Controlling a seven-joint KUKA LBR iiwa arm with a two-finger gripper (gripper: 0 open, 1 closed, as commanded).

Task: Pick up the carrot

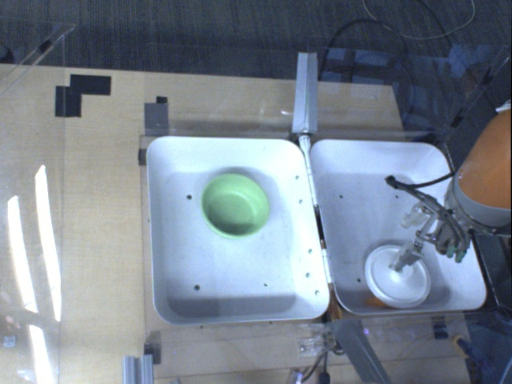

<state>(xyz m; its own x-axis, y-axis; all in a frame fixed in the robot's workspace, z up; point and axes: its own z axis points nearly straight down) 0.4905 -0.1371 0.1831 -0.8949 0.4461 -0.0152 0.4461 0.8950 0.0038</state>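
Observation:
A small sliver of orange, the carrot (374, 301), peeks out at the front edge of the right bin (352, 174), mostly hidden behind the rim of a white bowl (392, 285). My gripper (410, 256) reaches in from the right and hangs low over the white bowl, its tip over the bowl's middle. It is up and to the right of the carrot, apart from it. Nothing shows in its grasp.
A green bowl (234, 205) sits in the middle of the left bin (172, 294). A metal divider post (305, 94) stands behind the wall between the bins. A black cable (412, 185) loops from the wrist over the right bin.

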